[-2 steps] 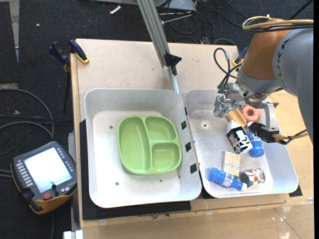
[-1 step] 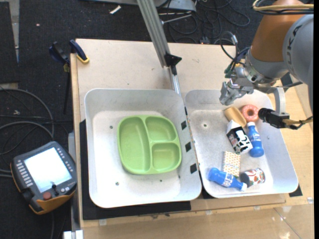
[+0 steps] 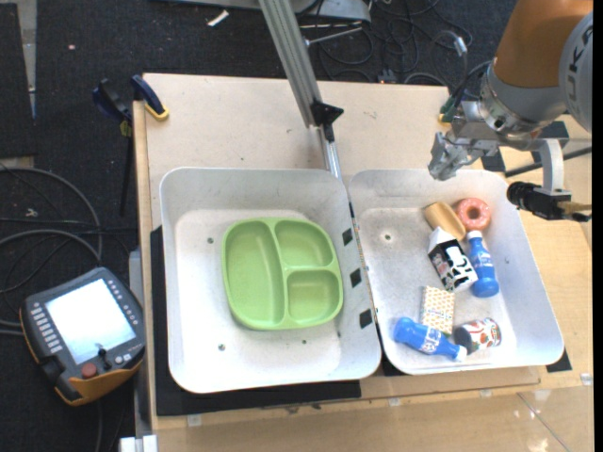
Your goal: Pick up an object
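Nothing here reads clearly. The black-and-white bottle [image 3: 450, 260], lying just right of the green plate [image 3: 283, 273], carries bold white lettering too blurred to make out. The orange arm cover [image 3: 542, 40] shows grey letters cut off.

Grey arm [image 3: 528, 73] reaches in, gripper [image 3: 445, 158] lowered.

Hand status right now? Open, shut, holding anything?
Hand: cannot be told whether open or closed from this view; it hangs above the upper edge of the right bin, with nothing visibly in it.
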